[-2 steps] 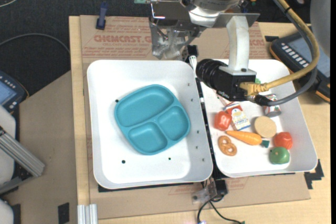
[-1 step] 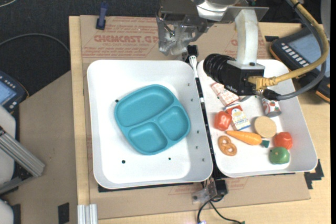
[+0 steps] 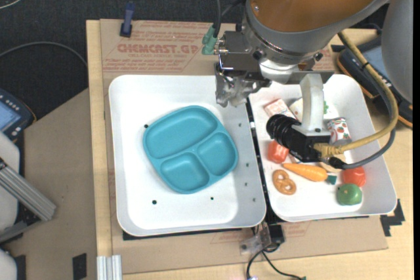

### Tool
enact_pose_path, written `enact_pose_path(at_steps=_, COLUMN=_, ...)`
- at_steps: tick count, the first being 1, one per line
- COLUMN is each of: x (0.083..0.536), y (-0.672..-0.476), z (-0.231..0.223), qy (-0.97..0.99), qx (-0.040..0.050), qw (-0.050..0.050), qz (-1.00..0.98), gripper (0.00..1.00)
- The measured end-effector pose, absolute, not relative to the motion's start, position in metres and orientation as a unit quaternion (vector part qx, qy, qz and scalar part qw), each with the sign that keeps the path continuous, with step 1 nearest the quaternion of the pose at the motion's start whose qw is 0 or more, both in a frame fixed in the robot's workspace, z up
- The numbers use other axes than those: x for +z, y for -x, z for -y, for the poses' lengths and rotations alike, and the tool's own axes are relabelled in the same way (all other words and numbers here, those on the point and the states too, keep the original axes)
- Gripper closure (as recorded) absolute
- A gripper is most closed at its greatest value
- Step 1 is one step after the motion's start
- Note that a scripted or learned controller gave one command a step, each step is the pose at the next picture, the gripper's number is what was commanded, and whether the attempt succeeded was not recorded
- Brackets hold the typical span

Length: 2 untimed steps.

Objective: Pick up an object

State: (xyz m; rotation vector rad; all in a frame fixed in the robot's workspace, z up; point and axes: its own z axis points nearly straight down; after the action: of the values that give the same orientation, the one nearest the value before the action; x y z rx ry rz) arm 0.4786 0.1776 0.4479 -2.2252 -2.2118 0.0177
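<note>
My gripper (image 3: 230, 96) hangs under the large orange and grey wrist, over the rim between the two bins near their far end. A teal divided plate (image 3: 190, 149) lies in the left bin (image 3: 125, 141), just to the gripper's lower left. The right bin (image 3: 374, 200) holds small toy foods: an orange carrot (image 3: 305, 171), a pretzel (image 3: 284, 182), a red piece (image 3: 279, 152), a red tomato (image 3: 354, 175), a green piece (image 3: 349, 193), a white and red packet (image 3: 275, 107) and a small printed carton (image 3: 338, 130). The gripper holds nothing that I can see.
A black cylinder with a white bar (image 3: 314, 105) and a yellow hose (image 3: 367, 138) hangs over the right bin, hiding part of its contents. The arm's body covers the far right. Both bins rest on a cardboard sheet (image 3: 157, 46); cables lie beyond it.
</note>
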Motion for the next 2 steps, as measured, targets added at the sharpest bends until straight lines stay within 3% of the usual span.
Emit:
enact_pose_path(at_steps=1, x=0.468, y=-0.479, z=-0.227, qy=0.705, qx=-0.0021, qw=0.0, qz=0.709, gripper=1.0)
enact_pose_path(at_steps=2, x=0.478, y=-0.48, z=-0.225, qy=0.706, qx=-0.0023, qw=-0.001, qz=0.708, gripper=1.0)
